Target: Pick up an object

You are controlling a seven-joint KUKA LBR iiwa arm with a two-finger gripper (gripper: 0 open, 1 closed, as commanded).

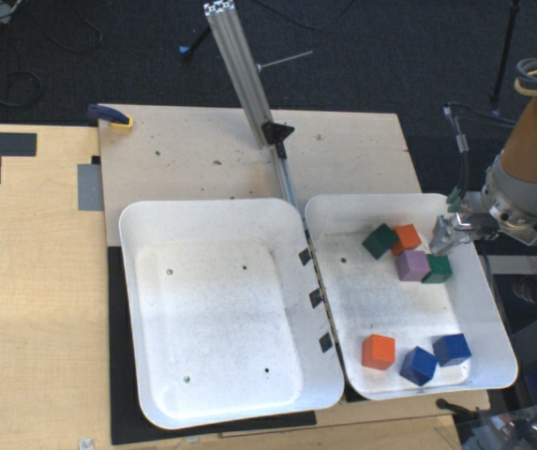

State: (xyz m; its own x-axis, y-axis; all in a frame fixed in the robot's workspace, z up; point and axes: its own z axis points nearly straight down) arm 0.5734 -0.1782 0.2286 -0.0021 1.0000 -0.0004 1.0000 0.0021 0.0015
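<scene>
Dark carpet around a pale desk (34,279) bearing two white bins. Left bin (146,228) bare. Right bin (493,345): green cube (380,241), orange cube (406,238), purple cube (412,265) clustered at the far end. Small dark-green cube (438,269) just beside purple, likely light, rigid; best gripped across flat sides. Claw (440,243) hovering just above it, arm entering from right; finger state impossible to tell.
</scene>
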